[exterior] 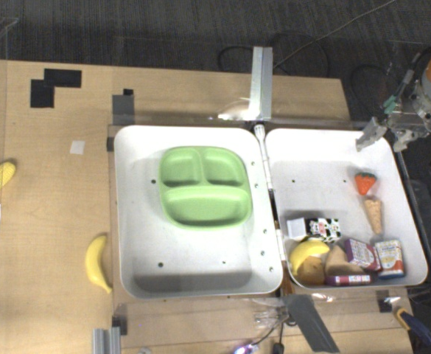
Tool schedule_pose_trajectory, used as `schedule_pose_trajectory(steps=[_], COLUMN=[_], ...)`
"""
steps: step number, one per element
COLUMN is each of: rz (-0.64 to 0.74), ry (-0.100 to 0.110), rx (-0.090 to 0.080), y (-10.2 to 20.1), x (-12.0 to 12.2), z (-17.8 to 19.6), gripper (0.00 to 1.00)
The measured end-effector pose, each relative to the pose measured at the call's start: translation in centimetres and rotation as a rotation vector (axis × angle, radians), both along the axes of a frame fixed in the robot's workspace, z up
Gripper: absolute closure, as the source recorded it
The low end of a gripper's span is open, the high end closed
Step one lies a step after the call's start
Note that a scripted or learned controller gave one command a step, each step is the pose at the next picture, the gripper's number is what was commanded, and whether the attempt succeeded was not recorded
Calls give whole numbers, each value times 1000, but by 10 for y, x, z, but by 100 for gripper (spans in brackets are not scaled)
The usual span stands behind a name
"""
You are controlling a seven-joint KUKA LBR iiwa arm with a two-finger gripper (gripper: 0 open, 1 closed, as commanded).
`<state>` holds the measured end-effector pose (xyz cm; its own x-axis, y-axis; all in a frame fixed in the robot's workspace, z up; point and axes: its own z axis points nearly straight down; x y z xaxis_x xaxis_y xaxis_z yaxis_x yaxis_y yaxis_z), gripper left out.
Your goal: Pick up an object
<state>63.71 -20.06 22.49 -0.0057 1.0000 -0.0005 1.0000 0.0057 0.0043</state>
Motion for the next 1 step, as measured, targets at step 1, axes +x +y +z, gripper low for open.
schedule_pose_trajectory(steps=[1], rz=[-65], ry=[2], rx=[1], y=[-5], x=[-45], z=[-92], gripper=[0])
